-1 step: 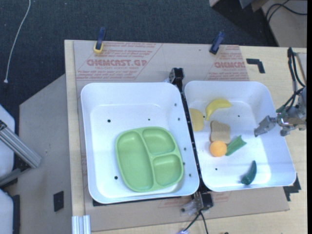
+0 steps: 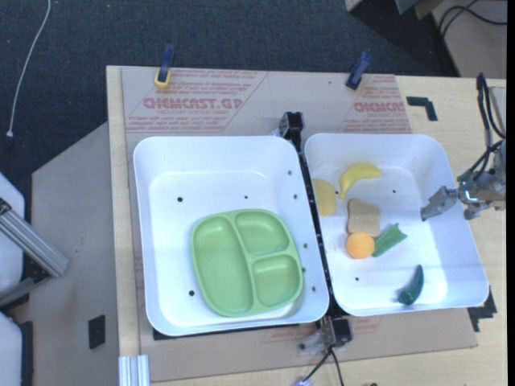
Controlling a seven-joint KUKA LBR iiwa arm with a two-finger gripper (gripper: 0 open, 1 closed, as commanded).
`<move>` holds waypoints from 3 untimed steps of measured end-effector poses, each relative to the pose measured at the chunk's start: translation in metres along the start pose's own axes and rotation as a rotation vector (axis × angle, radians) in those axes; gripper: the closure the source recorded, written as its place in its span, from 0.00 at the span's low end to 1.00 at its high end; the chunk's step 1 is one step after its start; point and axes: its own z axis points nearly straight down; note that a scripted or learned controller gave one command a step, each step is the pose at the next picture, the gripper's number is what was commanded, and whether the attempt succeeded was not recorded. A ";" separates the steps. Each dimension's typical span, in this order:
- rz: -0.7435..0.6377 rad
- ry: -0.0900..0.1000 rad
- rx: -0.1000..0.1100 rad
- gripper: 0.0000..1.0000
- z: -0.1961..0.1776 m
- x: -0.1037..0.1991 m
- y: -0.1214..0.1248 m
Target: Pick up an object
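The surface [image 2: 241, 103] carries two shallow white bins side by side. The left bin [image 2: 161, 167] holds a green divided plate [image 2: 245, 260] with three compartments, lying flat toward the near side.

The right bin [image 2: 426, 155] holds the loose items. A yellow banana [image 2: 359, 174] lies near the far wall. A pale yellow piece [image 2: 324, 196] sits just beside it, against the wall shared with the left bin. A tan block [image 2: 364, 215] sits near the middle, with an orange ball [image 2: 360, 246] just below and touching or nearly touching it. A light green piece [image 2: 389, 240] lies just right of the ball. A dark green pepper-like item [image 2: 411, 286] lies apart near the front right corner.

The pincer [image 2: 438, 203] sits at the right bin's right side, over bare bin floor, well apart from every item. It holds nothing; whether its opening is wide or narrow cannot be told.
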 end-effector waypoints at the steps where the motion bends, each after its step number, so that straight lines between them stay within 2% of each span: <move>1: 0.001 0.004 0.006 0.00 0.053 0.007 -0.009; 2: 0.003 0.001 0.000 0.00 0.103 0.007 -0.008; 3: 0.001 -0.001 -0.005 1.00 0.091 0.007 -0.007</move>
